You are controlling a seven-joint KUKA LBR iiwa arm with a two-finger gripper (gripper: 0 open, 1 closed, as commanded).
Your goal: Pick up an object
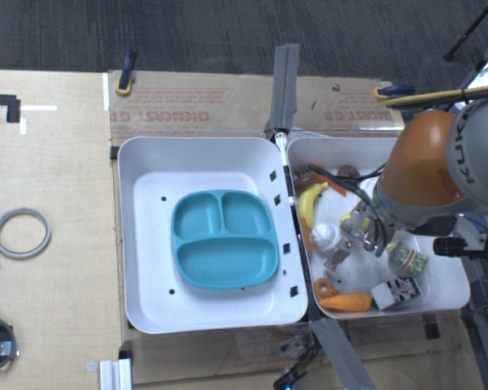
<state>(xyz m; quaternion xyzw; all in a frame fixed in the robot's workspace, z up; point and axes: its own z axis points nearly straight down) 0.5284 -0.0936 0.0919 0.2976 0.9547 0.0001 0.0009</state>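
Two white bins [138, 242], teal divided plate [225, 239] in left one, gripper [347, 246] over cluttered right bin, grip state unclear

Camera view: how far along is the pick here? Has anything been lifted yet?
Done: the arm has reached over the right bin, with the gripper low among its clutter. In hand: nothing visibly; whether it has closed on anything cannot be told. The banana, carrot and green can all lie in the bin. Left: grasping and lifting one object. The left bin holds a teal divided plate.
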